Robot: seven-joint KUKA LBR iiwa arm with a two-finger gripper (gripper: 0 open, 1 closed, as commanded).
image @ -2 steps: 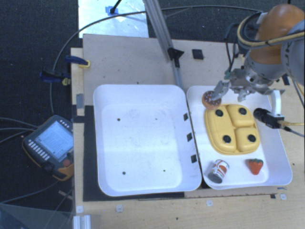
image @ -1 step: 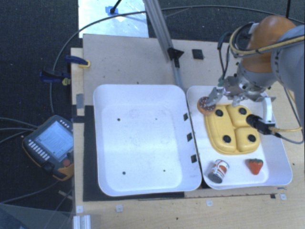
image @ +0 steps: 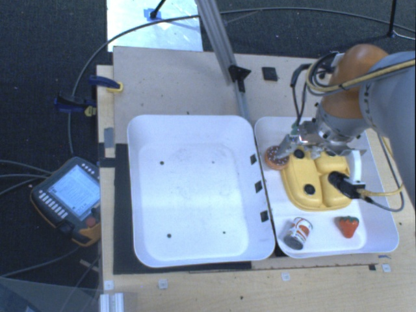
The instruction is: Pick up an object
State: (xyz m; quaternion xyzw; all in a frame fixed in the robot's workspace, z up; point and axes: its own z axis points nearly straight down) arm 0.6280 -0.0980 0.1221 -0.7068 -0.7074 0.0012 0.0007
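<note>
Yellow toy, red strawberry

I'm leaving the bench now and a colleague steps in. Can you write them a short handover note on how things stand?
Pincer: down in the right bin, at the top edge of the yellow toy; its grip is unclear from this view.
Things: all in the right bin. Donut at the left wall, beside the yellow toy; can lying near the front; strawberry to its right.
Done: nothing seen lifted.
Left: pick up an object.
</note>
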